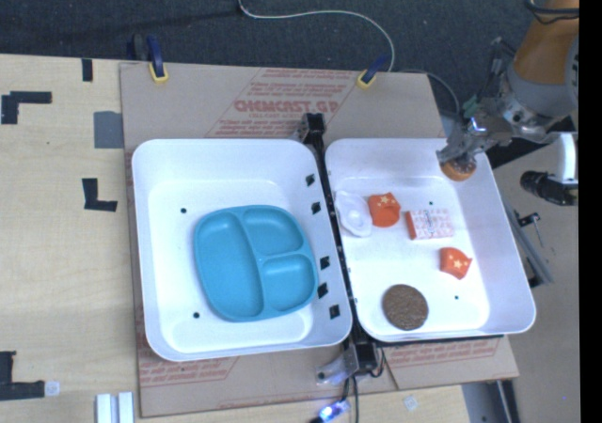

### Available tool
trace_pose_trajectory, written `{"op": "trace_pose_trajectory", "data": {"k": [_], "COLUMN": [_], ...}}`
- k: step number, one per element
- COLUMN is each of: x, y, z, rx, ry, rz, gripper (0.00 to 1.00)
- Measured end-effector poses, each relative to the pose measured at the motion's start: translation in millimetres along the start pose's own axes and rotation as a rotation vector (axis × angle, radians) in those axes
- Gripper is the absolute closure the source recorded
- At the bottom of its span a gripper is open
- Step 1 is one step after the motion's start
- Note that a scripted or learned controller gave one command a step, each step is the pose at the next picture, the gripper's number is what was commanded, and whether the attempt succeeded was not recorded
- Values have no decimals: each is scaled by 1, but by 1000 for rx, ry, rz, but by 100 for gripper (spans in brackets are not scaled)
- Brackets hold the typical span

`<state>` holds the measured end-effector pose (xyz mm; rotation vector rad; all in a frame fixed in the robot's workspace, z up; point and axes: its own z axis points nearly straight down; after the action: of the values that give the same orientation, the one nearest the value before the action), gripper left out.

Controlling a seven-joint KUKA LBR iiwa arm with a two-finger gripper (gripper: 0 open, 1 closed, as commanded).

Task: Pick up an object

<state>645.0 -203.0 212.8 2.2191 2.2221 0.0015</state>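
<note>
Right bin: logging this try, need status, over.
Pincer at right bin's far right corner, small orange piece at its tip, grip unconfirmed. Brown disc, orange blocks lie loose. Nothing blocking.

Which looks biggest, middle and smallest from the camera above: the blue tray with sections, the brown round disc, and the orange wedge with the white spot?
1. Blue plastic tray with three sections, by far the largest.
2. Brown round flat disc.
3. Small orange wedge with a white spot, the smallest.

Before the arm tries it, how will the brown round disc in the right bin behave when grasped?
The brown disc lies flat and low, so fingers may struggle to get under it. It looks stiff. Being round, it might roll if tipped on edge.
</note>
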Motion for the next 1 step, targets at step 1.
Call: {"op": "trace_pose_trajectory", "data": {"k": [1], "x": [-4], "y": [5], "z": [-62], "rx": [-4], "ry": [-2], "rz": [0], "gripper": [100]}}
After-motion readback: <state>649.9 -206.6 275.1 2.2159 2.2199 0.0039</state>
